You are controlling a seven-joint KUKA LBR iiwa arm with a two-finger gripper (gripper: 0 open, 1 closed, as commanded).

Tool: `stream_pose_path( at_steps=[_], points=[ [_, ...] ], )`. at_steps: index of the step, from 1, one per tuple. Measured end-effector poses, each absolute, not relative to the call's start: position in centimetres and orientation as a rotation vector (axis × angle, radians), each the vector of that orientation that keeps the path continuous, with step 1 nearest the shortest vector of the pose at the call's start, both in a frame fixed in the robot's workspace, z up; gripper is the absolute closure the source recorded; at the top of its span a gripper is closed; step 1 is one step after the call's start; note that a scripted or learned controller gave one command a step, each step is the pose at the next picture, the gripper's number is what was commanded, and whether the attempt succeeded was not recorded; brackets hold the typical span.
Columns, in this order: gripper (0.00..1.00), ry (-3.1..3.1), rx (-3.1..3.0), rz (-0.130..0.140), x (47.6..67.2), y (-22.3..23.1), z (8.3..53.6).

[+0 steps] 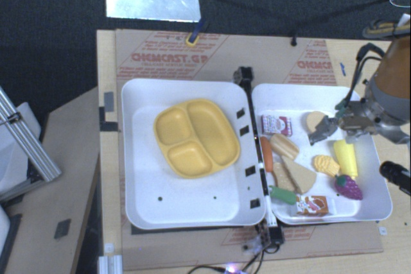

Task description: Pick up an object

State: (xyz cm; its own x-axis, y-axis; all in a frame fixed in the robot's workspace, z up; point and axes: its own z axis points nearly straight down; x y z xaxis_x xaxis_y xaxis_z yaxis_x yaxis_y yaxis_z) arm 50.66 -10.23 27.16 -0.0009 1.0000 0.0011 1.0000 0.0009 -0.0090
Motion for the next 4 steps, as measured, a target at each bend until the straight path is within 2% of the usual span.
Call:
stream_pose_path(
  at_steps=[1,3,4],
  points=[
    [0.00,-2.226,-2.219,-0.003,50.8,-10.2,27.7],
    [0.00,-2.220,-2.219,0.002,51.5,-9.1,18.2],
    [0.00,-2.221,-2.219,0.001,51.5,-9.1,12.1]
  ],
)
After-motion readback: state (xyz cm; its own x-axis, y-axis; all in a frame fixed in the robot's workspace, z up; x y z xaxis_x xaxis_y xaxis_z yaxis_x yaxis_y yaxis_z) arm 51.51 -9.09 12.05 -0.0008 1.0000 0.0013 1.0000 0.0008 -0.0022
